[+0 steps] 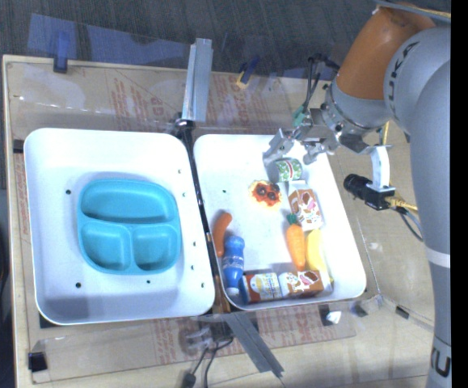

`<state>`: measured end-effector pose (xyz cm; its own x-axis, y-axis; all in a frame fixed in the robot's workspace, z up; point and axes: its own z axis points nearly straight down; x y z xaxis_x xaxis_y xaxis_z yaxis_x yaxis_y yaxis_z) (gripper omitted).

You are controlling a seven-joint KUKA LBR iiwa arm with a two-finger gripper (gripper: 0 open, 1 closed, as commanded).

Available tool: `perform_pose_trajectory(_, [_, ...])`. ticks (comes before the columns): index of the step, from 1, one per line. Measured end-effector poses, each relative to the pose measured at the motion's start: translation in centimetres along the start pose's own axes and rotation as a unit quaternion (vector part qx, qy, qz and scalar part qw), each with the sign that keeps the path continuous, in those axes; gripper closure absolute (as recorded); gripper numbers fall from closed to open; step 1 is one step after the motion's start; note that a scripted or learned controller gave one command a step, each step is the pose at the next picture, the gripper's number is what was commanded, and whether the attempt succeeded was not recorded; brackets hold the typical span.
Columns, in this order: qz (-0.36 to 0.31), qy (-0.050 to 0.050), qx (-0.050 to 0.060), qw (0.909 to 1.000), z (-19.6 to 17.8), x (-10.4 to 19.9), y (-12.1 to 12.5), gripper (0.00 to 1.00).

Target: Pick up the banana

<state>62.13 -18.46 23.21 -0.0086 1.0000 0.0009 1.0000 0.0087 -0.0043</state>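
I am watching the pincer (286, 153) hanging over the far part of the right bin (225, 156). Its fingers are standing apart, and a small green-and-white can (289, 170) is sitting just below and between the tips; I cannot tell whether the fingers are touching it. The grey arm (415, 120) with its orange band (371, 51) is reaching in from the right of that bin.

Taking the right bin as the landmark: a small orange-and-black toy (263, 192) is lying near its middle, just beside the can. A small carton (305, 207) is lying toward the bin's right wall. The banana (316, 253) is lying nearer the front, along the right wall, touching an orange carrot (297, 246) on its inner side. A flat printed box (286, 284) is lying against the front wall. A blue bottle (233, 267) and an orange-red sausage (220, 231) are lying along the left wall.

Left of the right bin, the left bin (48, 156) is holding a blue divided tray (130, 225).
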Motion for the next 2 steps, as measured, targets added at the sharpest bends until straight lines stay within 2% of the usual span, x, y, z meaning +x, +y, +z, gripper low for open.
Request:
perform_pose_trajectory(1, [-0.003, 0.000, 0.001, 1.0000, -1.0, 0.1, 0.1, 1.00])
perform_pose_trajectory(2, [-0.042, -0.001, -0.002, 0.9991, 1.5, -2.4, 3.6, 1.00])
